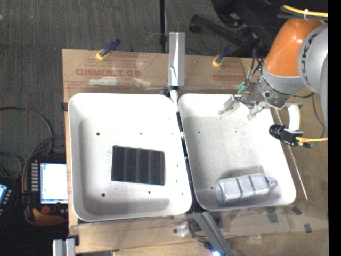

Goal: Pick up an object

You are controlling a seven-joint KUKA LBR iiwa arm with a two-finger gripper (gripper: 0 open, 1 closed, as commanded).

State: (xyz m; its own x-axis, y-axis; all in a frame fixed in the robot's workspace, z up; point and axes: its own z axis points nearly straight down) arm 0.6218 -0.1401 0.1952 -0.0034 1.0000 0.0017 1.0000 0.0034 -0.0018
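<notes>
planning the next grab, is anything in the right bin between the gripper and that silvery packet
Nothing visible does. The gripper hovers over the far part of the right bin, and the silvery packet lies near the bin's near edge. The bin floor between them is bare. The dark ribbed block sits apart in the left bin.

single fixed camera above bench (74, 63), slanted down on both bins (90, 143).

two blue-handled clamps (108, 49) (222, 54) on the cardboard backing (80, 68) (behind both bins), handheld pendant (50, 184) left
</notes>
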